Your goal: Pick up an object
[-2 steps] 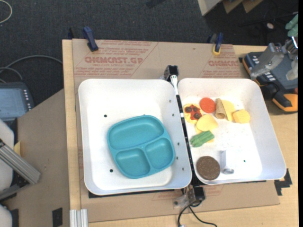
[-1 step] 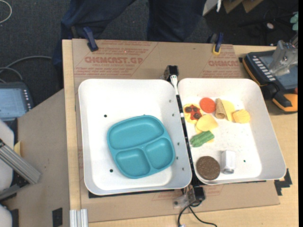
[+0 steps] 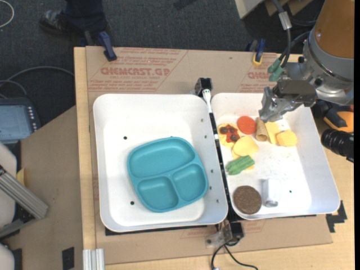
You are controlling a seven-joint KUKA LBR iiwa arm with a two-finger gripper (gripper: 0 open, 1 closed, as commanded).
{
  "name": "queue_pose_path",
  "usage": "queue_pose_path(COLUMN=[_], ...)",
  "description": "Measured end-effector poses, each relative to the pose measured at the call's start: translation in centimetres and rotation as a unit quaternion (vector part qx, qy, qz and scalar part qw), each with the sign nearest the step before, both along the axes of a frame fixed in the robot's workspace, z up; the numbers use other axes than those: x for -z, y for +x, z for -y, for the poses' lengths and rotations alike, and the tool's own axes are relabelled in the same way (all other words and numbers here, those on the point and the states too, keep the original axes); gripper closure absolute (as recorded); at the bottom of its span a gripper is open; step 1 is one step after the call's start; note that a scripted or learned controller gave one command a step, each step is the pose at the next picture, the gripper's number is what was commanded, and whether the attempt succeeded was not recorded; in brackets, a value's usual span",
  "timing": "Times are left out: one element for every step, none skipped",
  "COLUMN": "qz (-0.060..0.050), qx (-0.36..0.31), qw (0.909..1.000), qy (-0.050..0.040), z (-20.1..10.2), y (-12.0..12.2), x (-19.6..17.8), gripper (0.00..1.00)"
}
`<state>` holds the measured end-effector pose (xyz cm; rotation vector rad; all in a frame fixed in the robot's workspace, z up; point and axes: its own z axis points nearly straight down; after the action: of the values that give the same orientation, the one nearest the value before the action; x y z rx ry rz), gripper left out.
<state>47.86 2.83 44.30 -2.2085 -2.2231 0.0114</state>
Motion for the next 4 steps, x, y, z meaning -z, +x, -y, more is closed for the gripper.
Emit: queue_pose_path(qz=[-0.002,0.008,0.002,0.015], qx=[0.005,0.001,0.001,0.002], qw=[1.0000,1.0000,1.0000,0.9999], qy=[-0.0006,0.0006,-0.0001,0.0032], z=[0.9,-6.0,-11.9,-15.4], y=[-0.1,2.6,-0.1,3.2], x=[15.5,11.1,14.3,-10.2], gripper=[1.00,1.00,1.00,1.00])
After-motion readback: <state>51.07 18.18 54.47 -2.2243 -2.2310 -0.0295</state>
